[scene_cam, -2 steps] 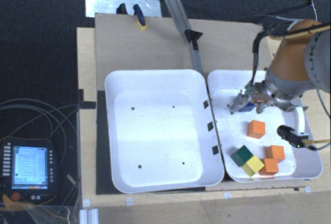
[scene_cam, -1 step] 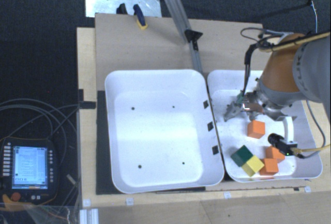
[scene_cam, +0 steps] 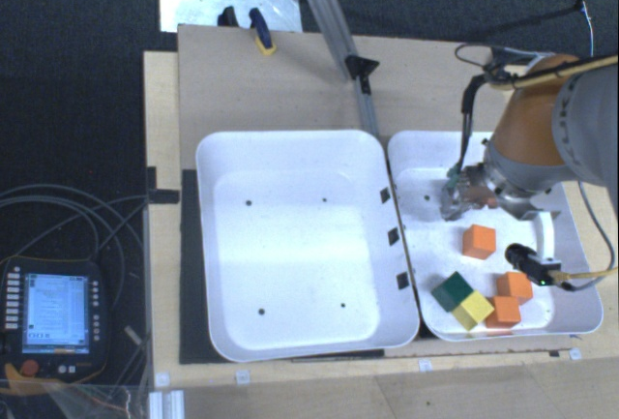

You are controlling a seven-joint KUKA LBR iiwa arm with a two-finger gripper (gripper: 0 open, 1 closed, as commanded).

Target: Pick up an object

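A tan worktop [scene_cam: 290, 78] sits on dark carpet, carrying two shallow white bins side by side. The right bin [scene_cam: 571, 311] holds the blocks and the hand [scene_cam: 462, 196], which hangs low over that bin's upper middle, under the orange band [scene_cam: 527, 132] of the grey arm — whether it is spread or pressed together cannot be told, since the wrist hides that part, and no block can be seen in its grip.

Just below and a little right of the hand lies one orange block [scene_cam: 479, 241], apart from the rest. Further below it, near the bin's front wall, four blocks crowd together: a dark green block [scene_cam: 451, 290], a yellow block [scene_cam: 473, 310] touching it, and two more orange blocks [scene_cam: 508, 299] just to their right. A black cable fitting [scene_cam: 527, 262] from the arm hangs between the lone orange block and that cluster.

The left bin [scene_cam: 300, 243], well to the hand's left, shows bare white floor with small dark dots.

Beyond the hand, a grey pole [scene_cam: 329, 11] slants across the worktop's far edge. Far left, on the carpet, a control pendant [scene_cam: 53, 315] with a lit screen lies among loose cables.
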